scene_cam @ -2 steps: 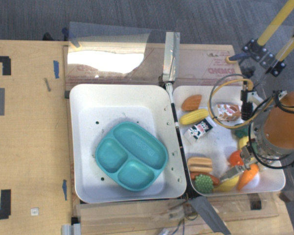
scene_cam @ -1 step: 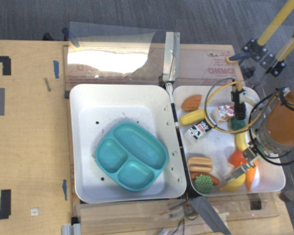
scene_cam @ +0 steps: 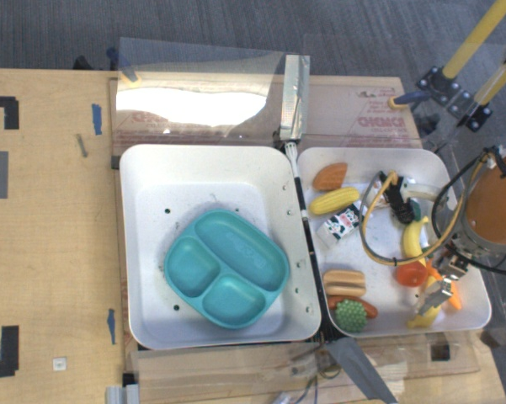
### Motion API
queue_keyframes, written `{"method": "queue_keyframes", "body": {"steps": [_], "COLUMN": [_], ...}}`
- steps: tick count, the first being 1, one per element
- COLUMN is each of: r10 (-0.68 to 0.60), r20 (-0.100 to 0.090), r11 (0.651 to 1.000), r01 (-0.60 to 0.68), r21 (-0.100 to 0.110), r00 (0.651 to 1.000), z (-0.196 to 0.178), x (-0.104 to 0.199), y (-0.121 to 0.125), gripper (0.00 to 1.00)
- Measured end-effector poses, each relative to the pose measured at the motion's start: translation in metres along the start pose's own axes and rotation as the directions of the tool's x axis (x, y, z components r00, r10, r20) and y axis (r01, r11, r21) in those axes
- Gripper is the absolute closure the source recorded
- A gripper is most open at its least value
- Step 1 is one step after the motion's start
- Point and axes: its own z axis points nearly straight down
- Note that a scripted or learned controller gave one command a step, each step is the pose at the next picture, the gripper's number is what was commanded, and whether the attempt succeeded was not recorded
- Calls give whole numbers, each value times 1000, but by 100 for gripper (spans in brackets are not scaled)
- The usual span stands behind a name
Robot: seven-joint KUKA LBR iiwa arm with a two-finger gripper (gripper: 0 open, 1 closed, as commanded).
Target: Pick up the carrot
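Orange carrot (scene_cam: 451, 298) lying just beside our gripper (scene_cam: 439, 294); we are closing in on it.
We cannot tell the gripper's state; next we are needing a centred grasp.

- The grey robot arm with a broad orange band above its wrist (scene_cam: 494, 213) is showing at the right edge of the camera view, its orange surface looking smooth and rounded.
- Thin black cables (scene_cam: 444, 209) are looping in curves beside the band.
- The small metal two-finger gripper (scene_cam: 442, 291) is showing silvery and dark parts below the band; its fine details are appearing too small to tell.
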Motion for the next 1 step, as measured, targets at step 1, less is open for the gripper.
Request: {"method": "queue_keyframes", "body": {"steps": [1], "r10": [3], "r20": [12], "r11": [1000], "r01": [-2], "r21": [-21], "r00": [1000], "z": [-8], "x": [-1], "y": [7], "gripper": [100]}}
